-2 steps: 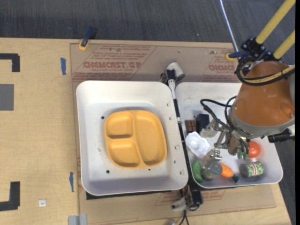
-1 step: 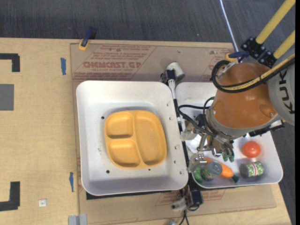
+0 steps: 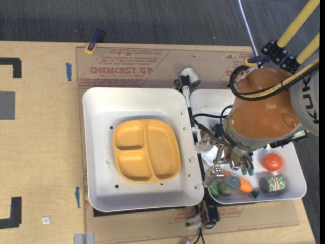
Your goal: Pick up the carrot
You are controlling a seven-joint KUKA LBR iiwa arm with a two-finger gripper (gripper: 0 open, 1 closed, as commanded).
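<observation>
One small orange carrot (image 3: 245, 186) lies just right-below my gripper (image 3: 234, 164), long axis roughly crosswise; finger state, cannot tell

Tray (image 3: 147, 149) — in left bin (image 3: 96, 136)

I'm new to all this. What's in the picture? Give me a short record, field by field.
arm: grey with orange band, reaching in from the right over the right bin
gripper: low in the right bin, just above the carrot
carrot: near the bin's front edge, lying free
beside carrot: green item on its left, green can on its right
tomato: behind the can
left bin: holds a yellow divided plate
</observation>
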